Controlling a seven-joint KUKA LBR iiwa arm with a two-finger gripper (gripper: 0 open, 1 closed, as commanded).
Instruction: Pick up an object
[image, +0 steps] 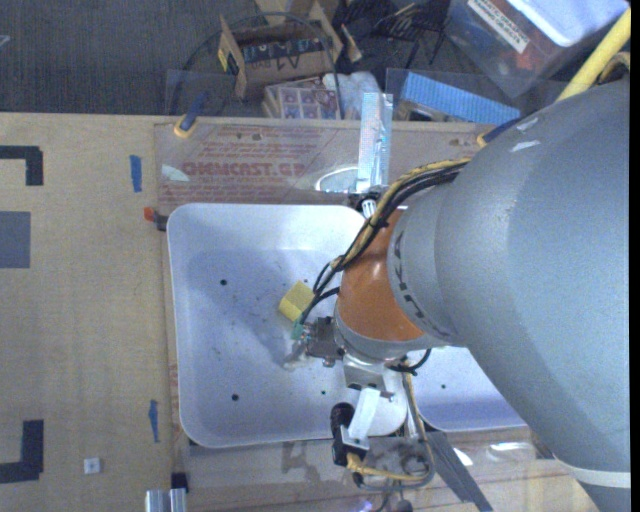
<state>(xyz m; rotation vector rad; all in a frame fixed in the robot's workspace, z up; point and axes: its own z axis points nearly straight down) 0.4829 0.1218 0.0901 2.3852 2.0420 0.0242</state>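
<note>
The hand (300, 350) was lowered beside a yellow block (296, 300) at frame centre; its grip could not be judged.

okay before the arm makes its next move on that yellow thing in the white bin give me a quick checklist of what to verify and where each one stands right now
1. Target in sight: ok. The yellow object lies on the floor of the left bin, partly behind the arm's cables.
2. Gripper over the bin: ok. The gripper is low inside the left bin.
3. Gripper lined up with target: cannot tell. It sits close beside and below the yellow object in the camera view; the wrist hides the contact area.
4. Object between the fingers: cannot tell. Nothing visible confirms a grasp.
5. Clear of the bin walls: ok. Gripper and object are both near mid-floor, away from the rim.
</note>
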